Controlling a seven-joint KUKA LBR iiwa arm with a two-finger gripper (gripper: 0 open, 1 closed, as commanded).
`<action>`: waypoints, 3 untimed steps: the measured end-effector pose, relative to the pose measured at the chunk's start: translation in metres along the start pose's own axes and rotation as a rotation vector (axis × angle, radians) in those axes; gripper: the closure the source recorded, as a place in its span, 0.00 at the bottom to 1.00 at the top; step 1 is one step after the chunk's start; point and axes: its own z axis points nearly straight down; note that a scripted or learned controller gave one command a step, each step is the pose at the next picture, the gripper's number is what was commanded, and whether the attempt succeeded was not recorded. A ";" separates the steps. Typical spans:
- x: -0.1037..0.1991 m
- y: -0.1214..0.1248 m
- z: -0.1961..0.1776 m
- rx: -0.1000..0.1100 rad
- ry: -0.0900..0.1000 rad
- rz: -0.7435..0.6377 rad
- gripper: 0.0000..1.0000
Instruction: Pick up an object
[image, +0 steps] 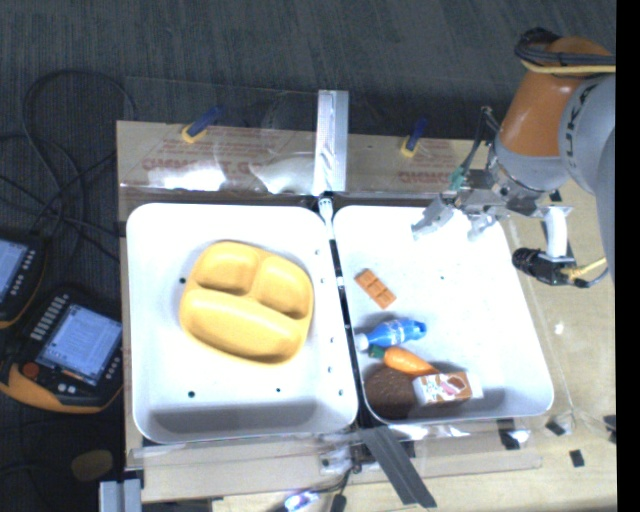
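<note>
My gripper (455, 217) hangs over the far edge of the right bin (500, 290), its two fingers spread apart with nothing between them. Well below it in the bin lie an orange waffle-like block (375, 287), a blue and white bottle (392, 332), an orange carrot (410, 361), a dark brown round thing (390, 391) and a small juice carton (443, 388). These things cluster at the bin's near left side, apart from the gripper.
The left bin (160, 400) holds a large yellow compartment tray (246, 300). A metal post (331, 140) stands at the back between the bins. Handheld controllers (60, 345) and cables lie on the floor at left.
</note>
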 end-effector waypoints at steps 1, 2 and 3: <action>0.043 -0.030 0.115 -0.011 -0.005 -0.177 0.00; 0.042 -0.030 0.105 -0.014 -0.002 -0.175 1.00; 0.108 0.017 0.021 0.000 -0.004 -0.092 1.00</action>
